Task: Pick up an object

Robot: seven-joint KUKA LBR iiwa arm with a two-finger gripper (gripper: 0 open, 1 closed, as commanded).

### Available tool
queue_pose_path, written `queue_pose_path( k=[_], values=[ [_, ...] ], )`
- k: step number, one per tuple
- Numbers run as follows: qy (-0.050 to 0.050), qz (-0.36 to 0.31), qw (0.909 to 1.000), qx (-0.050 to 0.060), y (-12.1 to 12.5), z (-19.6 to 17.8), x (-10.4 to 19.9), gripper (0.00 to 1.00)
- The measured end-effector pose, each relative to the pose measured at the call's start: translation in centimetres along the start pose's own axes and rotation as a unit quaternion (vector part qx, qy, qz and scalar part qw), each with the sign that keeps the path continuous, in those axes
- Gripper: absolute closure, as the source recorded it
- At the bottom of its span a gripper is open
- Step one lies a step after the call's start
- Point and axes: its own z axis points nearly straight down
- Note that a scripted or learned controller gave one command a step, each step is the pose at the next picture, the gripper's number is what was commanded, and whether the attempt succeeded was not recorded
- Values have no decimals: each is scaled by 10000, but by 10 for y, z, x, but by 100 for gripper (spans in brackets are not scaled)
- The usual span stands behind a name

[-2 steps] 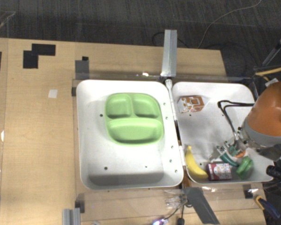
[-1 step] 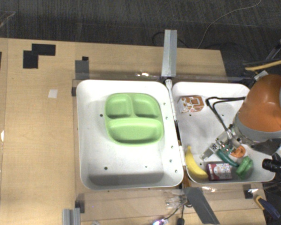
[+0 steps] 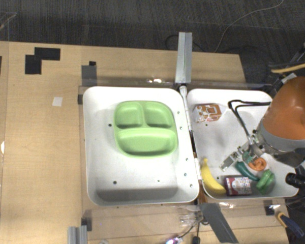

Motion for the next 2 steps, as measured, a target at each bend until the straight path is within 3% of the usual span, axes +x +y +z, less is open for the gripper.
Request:
queue_pose_path(
  k=[1,2],
  values=[
    [-2,-763,9971,-3,-11,3,-16,0],
    [-2,-762,9971,-3,-11,3,-16,0]
  ],
)
